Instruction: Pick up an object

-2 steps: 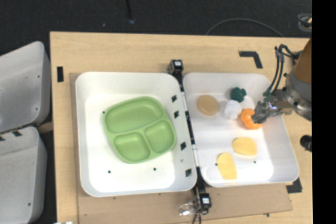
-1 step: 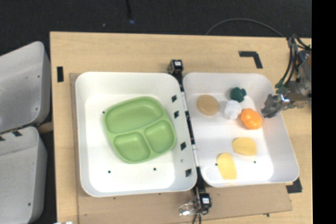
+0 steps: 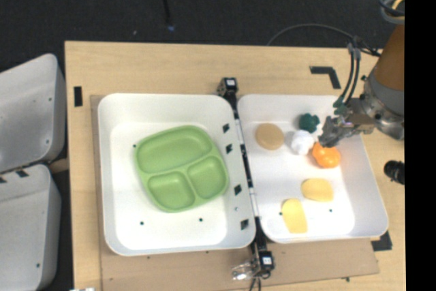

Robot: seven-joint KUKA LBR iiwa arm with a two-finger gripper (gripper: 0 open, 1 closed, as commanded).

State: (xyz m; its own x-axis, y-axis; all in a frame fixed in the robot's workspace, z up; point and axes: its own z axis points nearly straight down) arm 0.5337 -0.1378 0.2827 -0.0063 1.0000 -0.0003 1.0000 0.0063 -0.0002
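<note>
The right bin [image 3: 354,215] holds several small objects. A tan round piece [image 3: 270,136] lies at its left, a dark green piece [image 3: 308,122] near the back, and a white ball [image 3: 301,143] between them. An orange piece [image 3: 326,157] sits beside the ball. Two yellow pieces lie nearer the front, one oval [image 3: 317,189] and one longer [image 3: 294,215]. My gripper [image 3: 330,135] reaches in from the right and hangs just above the orange piece, close to the white ball. I see nothing held between its fingers.
The left bin [image 3: 116,221] carries a green divided plate [image 3: 181,166]. A black clip [image 3: 227,86] sits at the back of the ridge between the bins. A cable [image 3: 306,29] loops behind the right bin. White panels [image 3: 27,119] stand at the far left.
</note>
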